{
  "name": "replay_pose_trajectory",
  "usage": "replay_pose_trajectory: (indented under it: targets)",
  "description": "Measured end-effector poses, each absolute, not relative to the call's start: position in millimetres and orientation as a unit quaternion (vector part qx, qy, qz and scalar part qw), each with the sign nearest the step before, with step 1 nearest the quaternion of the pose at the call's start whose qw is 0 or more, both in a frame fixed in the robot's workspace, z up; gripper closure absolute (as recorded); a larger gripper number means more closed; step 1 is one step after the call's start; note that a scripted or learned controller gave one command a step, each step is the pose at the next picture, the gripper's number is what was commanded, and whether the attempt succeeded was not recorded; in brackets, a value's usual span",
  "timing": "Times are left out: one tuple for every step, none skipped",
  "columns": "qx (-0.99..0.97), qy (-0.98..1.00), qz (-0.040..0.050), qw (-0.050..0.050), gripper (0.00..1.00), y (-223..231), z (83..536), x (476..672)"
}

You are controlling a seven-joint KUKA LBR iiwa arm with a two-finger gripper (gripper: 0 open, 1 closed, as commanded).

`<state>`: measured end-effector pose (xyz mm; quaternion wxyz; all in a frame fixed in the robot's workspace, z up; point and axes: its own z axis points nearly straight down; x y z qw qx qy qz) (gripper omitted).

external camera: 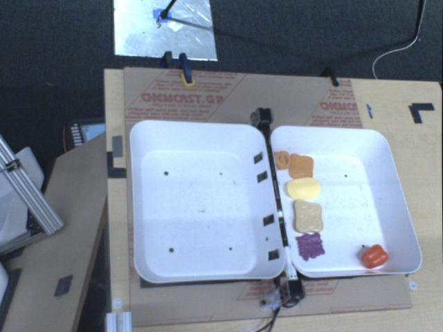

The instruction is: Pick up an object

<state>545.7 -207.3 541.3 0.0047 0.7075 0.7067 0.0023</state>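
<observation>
Two white bins sit side by side on the desk, and all the pickable things lie in the right bin (pixel 387 185), which is the side the arm reaches in from, so any of them should be nearer to the incoming tool than the left bin (pixel 201 199). I cannot tell how the tool stands or whether it has hold of anything. Most of the things run in a column along the right bin's inner wall, hard against the divider: an orange piece (pixel 295 163) at the far end, then a yellow one (pixel 303 188), a tan slab (pixel 308 216), and a purple bunch (pixel 310 245) nearest the front. A red piece (pixel 374 256) sits alone, well apart from the column, in the front corner on the arm's side. To my eye that makes it the shortest reach, though its closeness to the rim may crowd the grasp.
</observation>
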Motion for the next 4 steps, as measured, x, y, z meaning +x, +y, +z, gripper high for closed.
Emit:
replay_pose_trajectory:
  targets:
    - [0.705,0.710,0.0003,0.000,0.00,-131,534,484.6]
    - [0.708,0.706,0.0004,0.003,0.00,-190,535,486.3]
    - [0.705,0.709,0.0016,0.004,1.00,-188,547,487.1]
    - [0.703,0.711,-0.0002,-0.002,1.00,-104,482,487.0]
